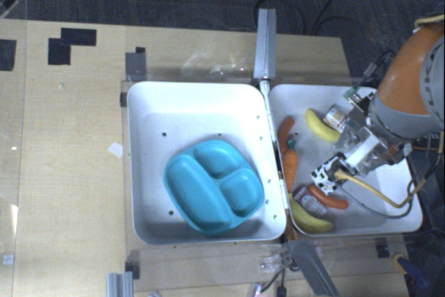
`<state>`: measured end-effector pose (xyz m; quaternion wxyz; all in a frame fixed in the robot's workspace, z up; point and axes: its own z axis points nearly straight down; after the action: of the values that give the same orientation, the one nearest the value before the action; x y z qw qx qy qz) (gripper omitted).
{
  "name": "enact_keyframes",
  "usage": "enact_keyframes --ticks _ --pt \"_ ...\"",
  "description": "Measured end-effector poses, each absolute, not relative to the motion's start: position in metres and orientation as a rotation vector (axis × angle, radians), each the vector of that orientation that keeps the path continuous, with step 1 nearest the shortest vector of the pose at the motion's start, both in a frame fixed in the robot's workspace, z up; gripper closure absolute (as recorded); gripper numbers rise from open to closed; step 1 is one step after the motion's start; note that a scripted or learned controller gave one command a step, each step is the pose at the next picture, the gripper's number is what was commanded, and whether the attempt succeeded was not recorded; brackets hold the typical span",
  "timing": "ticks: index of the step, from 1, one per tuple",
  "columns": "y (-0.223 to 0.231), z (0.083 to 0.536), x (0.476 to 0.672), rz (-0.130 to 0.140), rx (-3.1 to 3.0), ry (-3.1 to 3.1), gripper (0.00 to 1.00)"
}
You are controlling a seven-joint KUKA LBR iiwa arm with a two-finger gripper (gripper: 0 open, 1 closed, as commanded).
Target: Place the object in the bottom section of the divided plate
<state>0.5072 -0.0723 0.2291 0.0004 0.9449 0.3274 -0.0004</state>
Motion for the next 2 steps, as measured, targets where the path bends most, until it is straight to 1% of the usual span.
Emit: enact_keyframes --ticks 1,2 --pt "-0.072 0.229 0.507 0.000 2.968 1.028 0.00" --pt "-0.011 0.184 0.498 0.001 2.990 0.966 0.00"
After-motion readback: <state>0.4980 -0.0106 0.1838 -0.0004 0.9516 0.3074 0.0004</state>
